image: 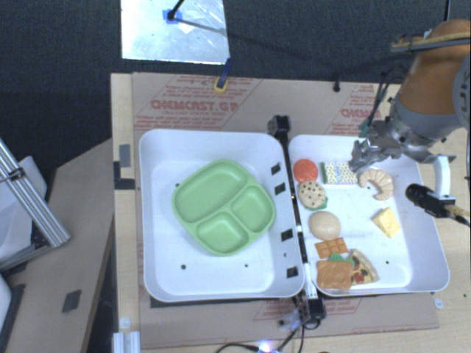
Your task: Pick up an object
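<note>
The claw [363,155] is being held low over the upper part of the right bin [423,259], in the right half of the frame, and whether it is wide or narrow cannot be told from here. A croissant [379,182] is lying just below and to the right of the claw, and a sprinkled cracker [337,173] is lying just to its left; nothing is being seen between the claw's tips. One of each toy food is being counted in the right bin: a red tomato [305,170], a chip cookie [312,194], an egg-shaped bun [324,224], a cheese wedge [387,222], a waffle piece [330,248], a toast slice [335,274] and a pizza slice [362,268]. One green plate [223,207] with three parts is sitting in the left bin [165,267]. Bare white floor is being left along the right bin's lower right corner.
</note>
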### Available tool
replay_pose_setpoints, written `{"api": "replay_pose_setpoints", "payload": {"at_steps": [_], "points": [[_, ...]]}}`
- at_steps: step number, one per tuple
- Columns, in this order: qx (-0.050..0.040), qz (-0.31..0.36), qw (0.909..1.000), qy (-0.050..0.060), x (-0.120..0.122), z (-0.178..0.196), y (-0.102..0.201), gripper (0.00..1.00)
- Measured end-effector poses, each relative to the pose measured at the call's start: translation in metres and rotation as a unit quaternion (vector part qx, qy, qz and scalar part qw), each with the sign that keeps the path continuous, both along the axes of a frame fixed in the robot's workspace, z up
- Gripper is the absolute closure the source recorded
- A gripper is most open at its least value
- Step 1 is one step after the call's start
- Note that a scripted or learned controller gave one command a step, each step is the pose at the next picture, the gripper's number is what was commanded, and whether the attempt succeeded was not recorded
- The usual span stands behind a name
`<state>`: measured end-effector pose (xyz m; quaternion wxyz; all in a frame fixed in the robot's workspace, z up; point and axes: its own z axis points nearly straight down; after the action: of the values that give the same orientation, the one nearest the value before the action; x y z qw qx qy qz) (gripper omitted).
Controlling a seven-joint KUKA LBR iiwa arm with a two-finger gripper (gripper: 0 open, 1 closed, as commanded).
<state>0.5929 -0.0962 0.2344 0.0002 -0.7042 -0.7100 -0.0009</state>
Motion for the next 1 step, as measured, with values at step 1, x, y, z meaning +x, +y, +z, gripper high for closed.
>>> {"api": "replay_pose_setpoints", "payload": {"at_steps": [1], "points": [[-0.0006,-0.001,1.0000,0.000,-0.0149,-0.0005,0.0162,1.00]]}}
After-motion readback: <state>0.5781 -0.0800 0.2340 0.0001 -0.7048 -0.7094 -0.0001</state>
